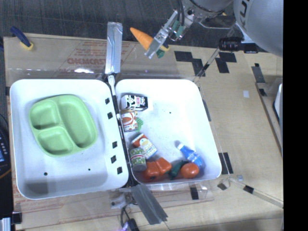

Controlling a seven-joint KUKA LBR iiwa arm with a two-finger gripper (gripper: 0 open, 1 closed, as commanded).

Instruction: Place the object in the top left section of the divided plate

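Left bin [19, 143]: divided plate [62, 124] lies toward upper left, its three sections bare. Open white floor around plate, widest along near edge and right side.

Right bin [204, 124]: clutter packed along left wall and near edge. Carton [133, 101], can [129, 121], jar [137, 159], red toys [157, 168], blue bottle [189, 153]. Upper right floor open.

Ridge between bins: silver tape strip [113, 47] stands at far end.

Pincer [156, 49] with carrot [143, 39] hangs above tabletop beyond bins, just right of strip.
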